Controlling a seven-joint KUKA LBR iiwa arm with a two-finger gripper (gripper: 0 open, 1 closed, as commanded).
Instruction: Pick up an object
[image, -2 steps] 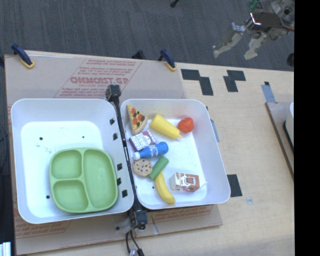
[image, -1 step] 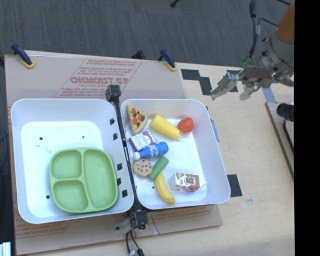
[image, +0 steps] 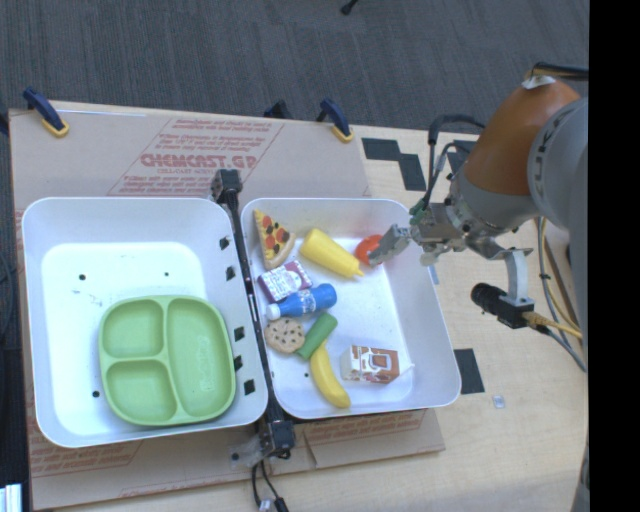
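Note:
The right bin (image: 435, 330) holds several toy foods: a pizza slice (image: 270, 235), a yellow piece (image: 330, 253), a small red piece (image: 367, 245), a purple packet (image: 283, 278), a blue bottle (image: 305, 300), a cookie (image: 285, 336), a green stick (image: 318, 335), a banana (image: 330, 378) and a small carton (image: 373, 364). My gripper (image: 388, 244) is low over the bin's far right corner. Its tip is right beside the red piece, whose right side it partly hides. Nothing is seen lifted.
The left bin (image: 60, 240) holds a green divided plate (image: 167, 360). A black clamp strip (image: 240, 290) runs between the bins. The arm's orange band (image: 515, 140) and cables (image: 550, 300) hang over the bench right of the right bin.

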